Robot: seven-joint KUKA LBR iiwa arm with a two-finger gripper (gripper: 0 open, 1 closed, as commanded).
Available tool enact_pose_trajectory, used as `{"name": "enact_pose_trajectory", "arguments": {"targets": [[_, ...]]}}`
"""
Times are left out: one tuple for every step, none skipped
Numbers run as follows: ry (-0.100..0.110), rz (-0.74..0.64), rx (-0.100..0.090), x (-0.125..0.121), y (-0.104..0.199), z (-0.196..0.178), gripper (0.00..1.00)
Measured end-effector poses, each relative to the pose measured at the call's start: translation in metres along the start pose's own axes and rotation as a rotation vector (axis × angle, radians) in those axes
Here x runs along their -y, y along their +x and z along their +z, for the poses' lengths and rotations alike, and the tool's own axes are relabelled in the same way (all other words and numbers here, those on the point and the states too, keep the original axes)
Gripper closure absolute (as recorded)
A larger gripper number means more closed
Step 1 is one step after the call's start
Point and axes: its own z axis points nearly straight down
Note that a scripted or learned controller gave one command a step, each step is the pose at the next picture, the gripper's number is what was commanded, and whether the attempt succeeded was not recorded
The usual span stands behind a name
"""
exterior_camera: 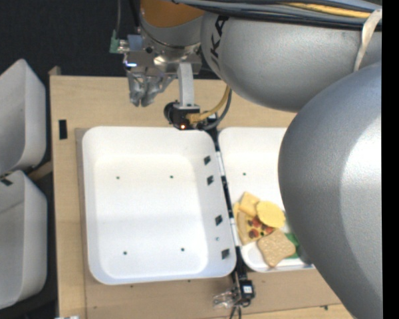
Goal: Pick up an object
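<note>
camera view: the grey arm (306, 52) enters from the right and fills the upper right of the frame, its orange band (176, 5) at the top centre. the gripper (146, 92) hangs over the bare bench (106, 102) just beyond the far rim of the left bin (93, 198). nothing sits between its fingers; whether they are spread or pressed together, cannot tell, as the metal parts blur together.

right bin (253, 151): largely covered by the arm. a cluster of toy food lies in its near left corner, against the divider between the bins: a pale yellow wedge (249, 203), a yellow disc (270, 213) touching it, a small reddish-brown piece (255, 227) just below those, and a tan slice like bread (275, 248) nearest the camera. a bit of green (290, 239) shows beside the slice at the arm's edge; cannot tell what it is.

the cluster is well apart from the gripper, diagonally across the bench.
</note>
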Motion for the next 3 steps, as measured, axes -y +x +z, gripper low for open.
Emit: {"name": "enact_pose_trajectory", "arguments": {"targets": [[-0.029, -0.006, -0.010, -0.003, 0.001, -0.160, 1.00], [0.009, 0.000, 0.002, 0.037, 0.000, 0.014, 1.00], [-0.027, -0.005, -0.010, 0.039, 0.001, -0.136, 1.00]]}}
